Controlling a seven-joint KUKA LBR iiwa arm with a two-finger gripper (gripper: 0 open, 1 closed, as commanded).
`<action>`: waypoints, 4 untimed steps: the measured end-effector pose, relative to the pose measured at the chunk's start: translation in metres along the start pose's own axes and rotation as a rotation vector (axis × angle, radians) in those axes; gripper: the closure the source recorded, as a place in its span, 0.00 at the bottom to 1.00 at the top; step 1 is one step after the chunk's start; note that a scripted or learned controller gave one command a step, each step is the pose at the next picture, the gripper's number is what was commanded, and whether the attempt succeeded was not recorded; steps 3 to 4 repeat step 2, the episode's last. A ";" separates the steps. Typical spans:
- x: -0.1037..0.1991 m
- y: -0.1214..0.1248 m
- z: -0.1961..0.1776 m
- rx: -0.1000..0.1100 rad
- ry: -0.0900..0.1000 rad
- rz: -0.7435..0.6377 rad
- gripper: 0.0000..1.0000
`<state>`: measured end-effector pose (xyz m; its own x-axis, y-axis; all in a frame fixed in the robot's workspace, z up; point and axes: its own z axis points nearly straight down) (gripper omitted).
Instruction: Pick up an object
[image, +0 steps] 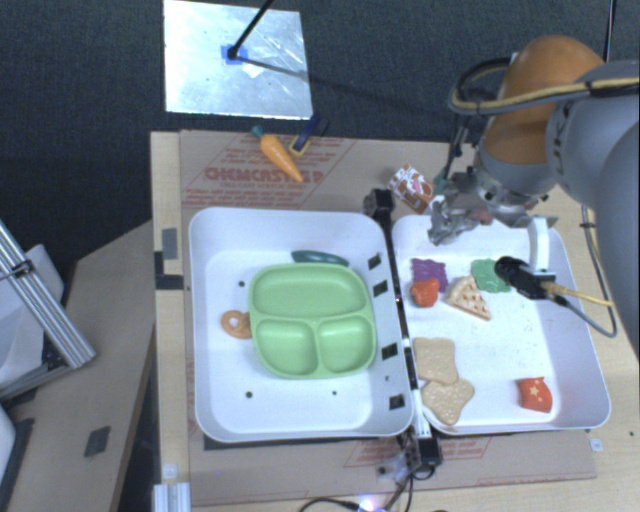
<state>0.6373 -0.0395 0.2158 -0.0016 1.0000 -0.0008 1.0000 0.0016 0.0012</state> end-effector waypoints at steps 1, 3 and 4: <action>0.013 -0.005 -0.009 0.000 0.001 -0.004 1.00; -0.003 -0.009 -0.001 -0.001 0.000 0.001 1.00; -0.003 -0.009 -0.001 -0.001 0.000 0.001 1.00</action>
